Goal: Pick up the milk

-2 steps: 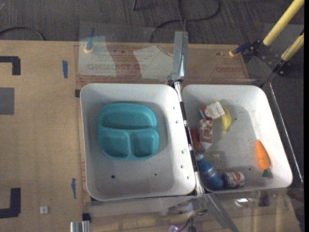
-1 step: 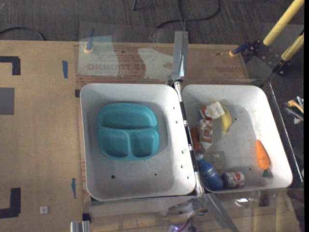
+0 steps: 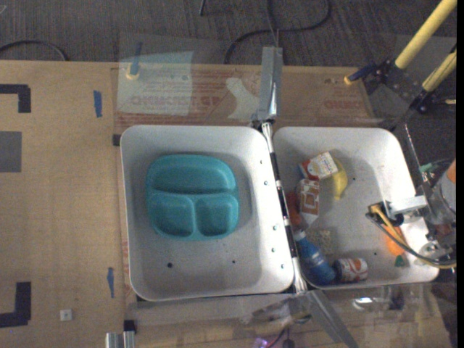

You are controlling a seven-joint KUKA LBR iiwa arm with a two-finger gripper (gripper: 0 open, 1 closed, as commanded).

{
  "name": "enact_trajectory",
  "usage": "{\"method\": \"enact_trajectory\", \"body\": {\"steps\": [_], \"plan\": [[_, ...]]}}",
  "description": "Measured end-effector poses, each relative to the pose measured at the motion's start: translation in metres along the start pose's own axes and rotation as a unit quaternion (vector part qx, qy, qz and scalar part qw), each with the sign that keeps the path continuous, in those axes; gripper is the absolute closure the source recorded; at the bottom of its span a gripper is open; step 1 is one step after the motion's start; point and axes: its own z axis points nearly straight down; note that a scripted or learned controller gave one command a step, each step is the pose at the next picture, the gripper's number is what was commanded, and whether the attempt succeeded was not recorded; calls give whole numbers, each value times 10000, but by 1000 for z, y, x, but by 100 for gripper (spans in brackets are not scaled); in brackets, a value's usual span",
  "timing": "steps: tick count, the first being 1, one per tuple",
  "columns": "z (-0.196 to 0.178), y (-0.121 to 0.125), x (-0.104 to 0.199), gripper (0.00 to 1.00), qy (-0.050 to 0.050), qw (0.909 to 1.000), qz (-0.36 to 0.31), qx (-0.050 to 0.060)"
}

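Camera view from above: the milk carton (image 3: 320,166), white with red, is seen lying in the right bin (image 3: 377,140), in its upper middle part. It is touched on its right side by a yellow banana (image 3: 338,182). A second red and white carton (image 3: 309,197) is placed just below it. Near the front wall of this bin a blue bottle (image 3: 316,257) and a small can (image 3: 351,268) are found. The gripper (image 3: 437,230) is held over the right edge of the same bin, well apart from the milk carton. Whether it is open or closed cannot be told. A teal divided plate (image 3: 192,196) is laid in the left bin (image 3: 138,216).
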Motion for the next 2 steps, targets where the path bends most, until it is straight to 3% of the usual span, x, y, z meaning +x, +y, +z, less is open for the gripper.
{"method": "enact_trajectory", "body": {"steps": [1,2], "plan": [[-64,11,58,0,7,10000,-26,-11],[41,-85,45,0,37,9998,-177,-22]]}}
